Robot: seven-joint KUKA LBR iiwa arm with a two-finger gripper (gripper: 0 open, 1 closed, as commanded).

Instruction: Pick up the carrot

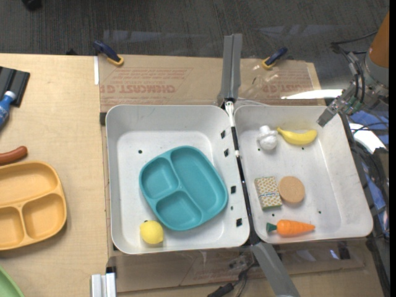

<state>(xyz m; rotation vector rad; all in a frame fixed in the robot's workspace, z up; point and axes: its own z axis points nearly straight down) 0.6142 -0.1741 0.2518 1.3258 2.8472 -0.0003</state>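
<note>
1. In the camera view we see two white bins side by side on the bench: the left bin [117, 166] and the right bin [346, 184], meeting at a grey divider.
2. The carrot [292, 228] lies on its side along the near edge of the right bin, close to that bin's near-left corner, green end toward the divider and orange tip pointing right.
3. Just behind the carrot we find a speckled tan block [268, 192] and, touching or nearly touching its right side, a round brown disc [292, 190]. Both sit near the carrot but apart from it.
4. Toward the far edge of the right bin lie a small white lumpy thing [267, 139] and a banana [297, 136] just beside it; both are well apart from the carrot.
5. The gripper [331, 114] hangs over the far-right corner of the right bin, well apart from the carrot, with cables around the wrist. We cannot tell how its jaws stand.
6. Nothing lies on top of the carrot; its upper side is open.
7. The left bin holds a teal divided plate [182, 187] and a lemon [151, 232] at its near edge.
8. On the bench's left edge we note an orange divided tray [28, 206] and a sausage [12, 155].
</note>
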